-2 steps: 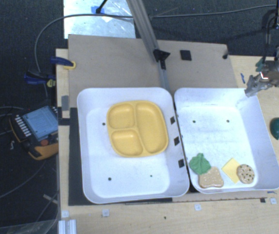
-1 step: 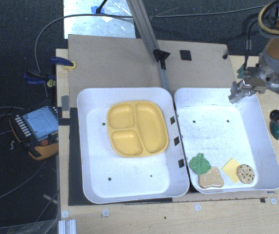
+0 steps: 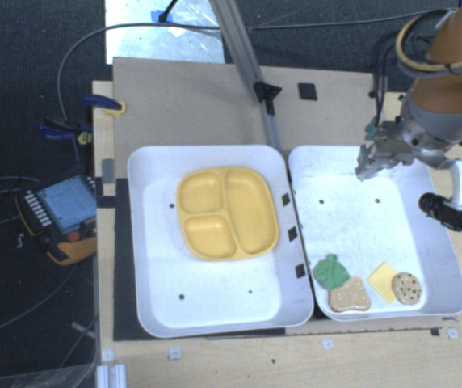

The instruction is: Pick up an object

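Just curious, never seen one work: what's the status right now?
Gripper over right bin's far edge, nothing visibly held. Toy foods at bin's near edge, untouched. Nothing in between.

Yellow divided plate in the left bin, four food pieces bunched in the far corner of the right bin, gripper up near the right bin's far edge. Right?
One slip: the food pieces sit in the near corner of the right bin, not the far one, per the camera view. The yellow plate in the left bin and the gripper placement stand.

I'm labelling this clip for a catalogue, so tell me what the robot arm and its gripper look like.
The arm is grey metal with rounded orange segments above the wrist, and a black-and-yellow cable loops beside the upper orange part. The gripper is a small, light grey metallic assembly; it is too blurred to make out its fingers. A white bracket hangs beside the wrist.
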Controlling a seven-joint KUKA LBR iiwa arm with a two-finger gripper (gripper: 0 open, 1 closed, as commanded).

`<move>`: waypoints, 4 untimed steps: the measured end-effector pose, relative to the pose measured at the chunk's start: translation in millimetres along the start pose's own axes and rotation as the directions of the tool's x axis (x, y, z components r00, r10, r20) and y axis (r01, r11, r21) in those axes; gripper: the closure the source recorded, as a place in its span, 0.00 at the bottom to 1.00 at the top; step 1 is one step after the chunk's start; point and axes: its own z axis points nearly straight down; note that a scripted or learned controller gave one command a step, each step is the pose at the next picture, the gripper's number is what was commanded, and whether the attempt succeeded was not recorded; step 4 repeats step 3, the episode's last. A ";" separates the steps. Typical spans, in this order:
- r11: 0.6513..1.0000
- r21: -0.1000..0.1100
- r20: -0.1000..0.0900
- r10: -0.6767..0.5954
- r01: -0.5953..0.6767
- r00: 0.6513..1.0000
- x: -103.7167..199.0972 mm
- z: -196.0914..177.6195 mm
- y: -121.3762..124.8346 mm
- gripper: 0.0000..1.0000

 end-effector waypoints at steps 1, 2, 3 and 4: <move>1.000 -0.001 0.000 -0.001 0.001 1.000 54.6 -1.5 -5.2 1.00; 1.000 0.001 -0.001 -0.001 0.001 1.000 104.3 19.2 -17.4 1.00; 1.000 0.000 0.000 0.000 0.000 1.000 160.4 34.7 -30.4 1.00; 1.000 0.000 0.000 0.000 0.000 1.000 160.4 34.7 -30.4 1.00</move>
